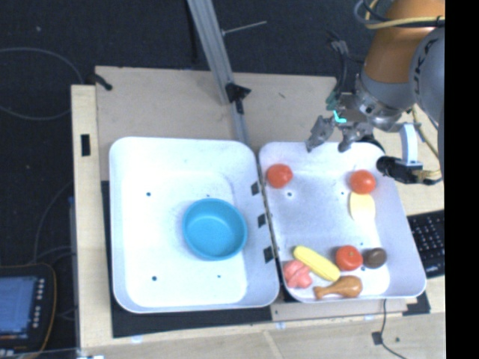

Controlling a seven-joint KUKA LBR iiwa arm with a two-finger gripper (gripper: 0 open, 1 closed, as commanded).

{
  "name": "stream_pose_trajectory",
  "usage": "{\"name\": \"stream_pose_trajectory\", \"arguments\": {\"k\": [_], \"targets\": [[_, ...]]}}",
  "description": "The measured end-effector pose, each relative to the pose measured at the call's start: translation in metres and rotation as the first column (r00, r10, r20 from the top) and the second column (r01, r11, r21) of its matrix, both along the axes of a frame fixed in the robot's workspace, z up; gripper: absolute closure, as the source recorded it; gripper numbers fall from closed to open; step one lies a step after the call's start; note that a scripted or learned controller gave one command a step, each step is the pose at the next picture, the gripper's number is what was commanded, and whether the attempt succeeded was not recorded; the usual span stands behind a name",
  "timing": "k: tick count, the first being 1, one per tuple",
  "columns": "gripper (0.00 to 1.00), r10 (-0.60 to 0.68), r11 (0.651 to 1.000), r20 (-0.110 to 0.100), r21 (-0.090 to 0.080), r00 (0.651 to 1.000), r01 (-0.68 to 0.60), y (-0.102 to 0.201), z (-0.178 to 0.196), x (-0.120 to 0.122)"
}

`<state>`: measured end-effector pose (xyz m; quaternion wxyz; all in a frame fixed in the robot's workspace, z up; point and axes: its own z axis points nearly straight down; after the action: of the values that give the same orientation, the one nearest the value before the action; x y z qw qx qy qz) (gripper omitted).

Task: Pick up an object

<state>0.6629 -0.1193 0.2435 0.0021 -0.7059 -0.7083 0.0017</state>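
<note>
Bench: arm (397, 43) raised over right bin (314, 208) far edge, end effector (334, 134) spread, holding nothing.

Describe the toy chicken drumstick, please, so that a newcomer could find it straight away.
Look in the right bin, the one that holds the toy food. Go to its near edge, where several pieces cluster. The drumstick is the brown, club-shaped piece lying nearest that edge, below the yellow banana and beside the pink piece.

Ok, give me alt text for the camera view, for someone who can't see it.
The gripper hangs open over the far edge of the right bin, holding nothing. That bin holds three tomatoes, a banana, a drumstick and other toy foods; the left bin holds a blue bowl.
</note>
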Motion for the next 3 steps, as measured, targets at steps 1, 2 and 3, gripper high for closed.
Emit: {"name": "stream_pose_trajectory", "arguments": {"k": [1, 2, 3], "targets": [[0.00, 0.001, 1.000, 0.009, -0.001, 1.000, -0.001, 0.000, 0.005, 0.002], [0.00, -0.006, 1.000, 0.003, -0.004, 1.000, 0.006, -0.004, -0.058, 0.000], [0.00, -0.002, 1.000, 0.001, -0.003, 1.000, 0.002, -0.001, -0.101, 0.001]]}}
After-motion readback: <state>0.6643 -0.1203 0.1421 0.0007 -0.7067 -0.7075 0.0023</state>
